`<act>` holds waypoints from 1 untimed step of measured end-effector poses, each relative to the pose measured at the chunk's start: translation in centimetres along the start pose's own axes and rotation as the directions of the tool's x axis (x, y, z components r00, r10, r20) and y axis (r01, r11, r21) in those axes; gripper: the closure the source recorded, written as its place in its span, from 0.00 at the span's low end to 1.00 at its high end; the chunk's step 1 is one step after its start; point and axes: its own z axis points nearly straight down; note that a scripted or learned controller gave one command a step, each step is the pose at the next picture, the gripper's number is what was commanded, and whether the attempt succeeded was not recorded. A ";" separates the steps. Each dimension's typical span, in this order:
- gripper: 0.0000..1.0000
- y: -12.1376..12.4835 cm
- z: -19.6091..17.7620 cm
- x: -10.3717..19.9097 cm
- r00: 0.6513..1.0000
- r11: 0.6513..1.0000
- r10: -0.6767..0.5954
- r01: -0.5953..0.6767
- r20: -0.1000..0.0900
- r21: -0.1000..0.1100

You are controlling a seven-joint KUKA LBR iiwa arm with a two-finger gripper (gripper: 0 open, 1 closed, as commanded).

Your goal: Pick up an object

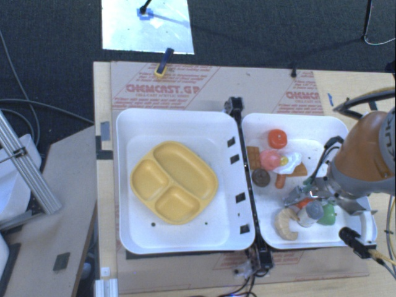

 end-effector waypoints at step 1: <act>1.00 0.3 -1.3 0.0 1.000 1.000 -0.001 0.001 0.002 -0.007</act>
